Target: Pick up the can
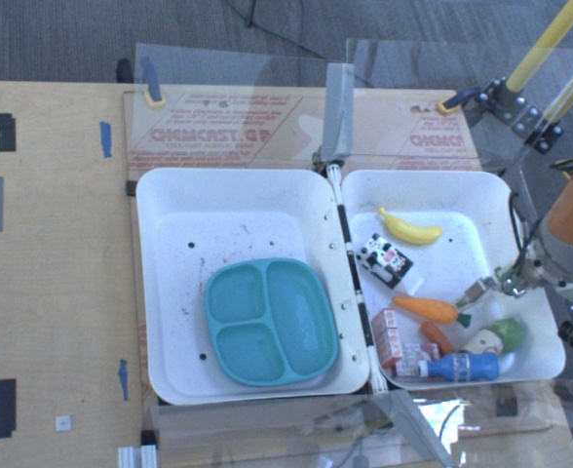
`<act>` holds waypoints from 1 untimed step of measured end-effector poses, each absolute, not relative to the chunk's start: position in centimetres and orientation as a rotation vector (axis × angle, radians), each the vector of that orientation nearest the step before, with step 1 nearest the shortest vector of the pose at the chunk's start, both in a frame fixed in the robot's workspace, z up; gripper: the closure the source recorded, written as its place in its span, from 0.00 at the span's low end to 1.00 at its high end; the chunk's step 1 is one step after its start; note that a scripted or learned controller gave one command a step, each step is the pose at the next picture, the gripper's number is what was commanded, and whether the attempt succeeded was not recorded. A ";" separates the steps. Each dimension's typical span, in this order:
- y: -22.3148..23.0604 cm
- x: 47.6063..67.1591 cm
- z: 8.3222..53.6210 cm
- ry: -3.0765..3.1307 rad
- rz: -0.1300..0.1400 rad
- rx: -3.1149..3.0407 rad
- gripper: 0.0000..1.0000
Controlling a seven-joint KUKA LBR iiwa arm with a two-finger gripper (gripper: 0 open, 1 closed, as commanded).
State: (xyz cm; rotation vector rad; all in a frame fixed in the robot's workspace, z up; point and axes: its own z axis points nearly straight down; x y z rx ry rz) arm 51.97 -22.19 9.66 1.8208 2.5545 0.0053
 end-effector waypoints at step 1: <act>-22.4 52.0 10.7 2.545 0.006 1.825 1.00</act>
